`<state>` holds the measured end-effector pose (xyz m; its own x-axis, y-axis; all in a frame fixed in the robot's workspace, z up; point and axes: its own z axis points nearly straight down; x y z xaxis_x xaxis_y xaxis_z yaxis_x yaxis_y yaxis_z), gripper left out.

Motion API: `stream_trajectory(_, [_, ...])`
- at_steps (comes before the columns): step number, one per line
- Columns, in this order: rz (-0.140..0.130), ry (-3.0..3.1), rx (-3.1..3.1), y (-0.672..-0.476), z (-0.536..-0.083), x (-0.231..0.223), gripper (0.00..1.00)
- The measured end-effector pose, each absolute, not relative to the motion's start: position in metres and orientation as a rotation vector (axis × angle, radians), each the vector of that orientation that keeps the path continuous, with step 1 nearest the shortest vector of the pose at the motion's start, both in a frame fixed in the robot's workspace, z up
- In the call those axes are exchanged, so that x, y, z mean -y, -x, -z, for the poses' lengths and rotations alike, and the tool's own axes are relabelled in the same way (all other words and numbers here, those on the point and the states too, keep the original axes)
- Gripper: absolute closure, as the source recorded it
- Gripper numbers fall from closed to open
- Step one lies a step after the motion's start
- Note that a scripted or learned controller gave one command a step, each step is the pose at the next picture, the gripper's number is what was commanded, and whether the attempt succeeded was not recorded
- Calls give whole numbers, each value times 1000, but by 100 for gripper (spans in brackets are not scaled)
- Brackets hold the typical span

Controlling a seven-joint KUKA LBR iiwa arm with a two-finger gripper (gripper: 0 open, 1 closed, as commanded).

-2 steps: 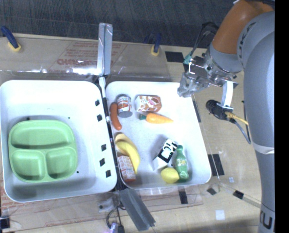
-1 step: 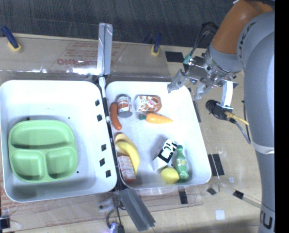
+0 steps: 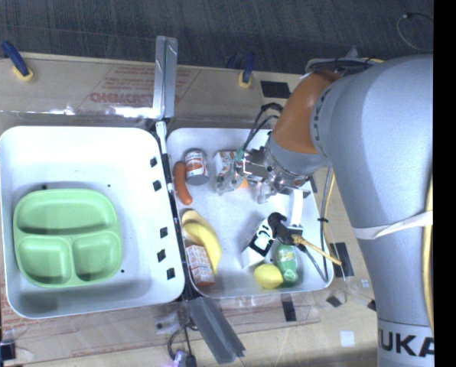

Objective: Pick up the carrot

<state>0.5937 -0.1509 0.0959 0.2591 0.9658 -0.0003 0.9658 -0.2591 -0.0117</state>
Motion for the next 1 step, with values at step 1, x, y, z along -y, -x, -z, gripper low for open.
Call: stream_trajectory(1, [-13,2581,1776,-553,-87,132,0])
